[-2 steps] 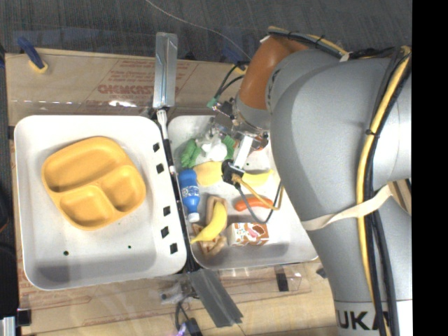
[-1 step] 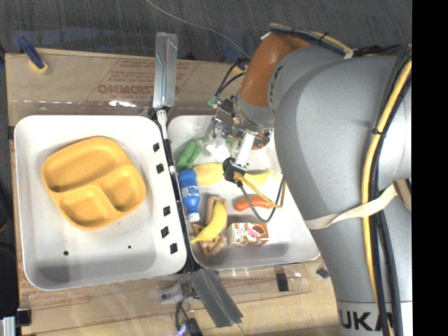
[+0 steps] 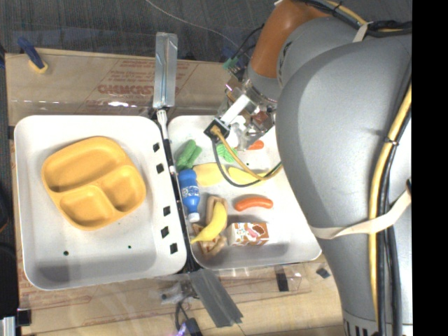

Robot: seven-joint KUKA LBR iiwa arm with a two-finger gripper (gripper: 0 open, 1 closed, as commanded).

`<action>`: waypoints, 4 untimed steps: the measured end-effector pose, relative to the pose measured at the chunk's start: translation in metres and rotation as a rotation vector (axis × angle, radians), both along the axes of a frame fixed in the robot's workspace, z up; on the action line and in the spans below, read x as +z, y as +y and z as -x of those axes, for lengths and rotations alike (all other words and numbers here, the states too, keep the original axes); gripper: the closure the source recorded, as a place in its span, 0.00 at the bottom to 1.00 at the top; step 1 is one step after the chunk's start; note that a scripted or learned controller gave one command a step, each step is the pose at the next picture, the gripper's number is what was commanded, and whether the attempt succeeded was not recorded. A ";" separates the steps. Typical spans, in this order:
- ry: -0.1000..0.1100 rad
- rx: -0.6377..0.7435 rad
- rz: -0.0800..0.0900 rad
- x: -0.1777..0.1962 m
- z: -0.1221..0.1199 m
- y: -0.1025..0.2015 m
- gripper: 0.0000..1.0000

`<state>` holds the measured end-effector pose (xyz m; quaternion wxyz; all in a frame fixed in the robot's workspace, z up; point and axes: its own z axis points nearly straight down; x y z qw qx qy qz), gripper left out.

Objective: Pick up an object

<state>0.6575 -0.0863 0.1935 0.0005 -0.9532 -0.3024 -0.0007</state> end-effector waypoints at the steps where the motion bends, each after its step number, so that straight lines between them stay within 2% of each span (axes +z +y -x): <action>1: 0.010 -0.285 -0.001 -0.003 0.057 -0.003 1.00; 2: -0.003 -0.322 0.000 0.103 0.085 -0.033 1.00; 3: 0.000 -0.182 0.001 0.157 0.111 -0.078 1.00; 4: 0.001 -0.150 0.001 0.208 0.127 -0.125 1.00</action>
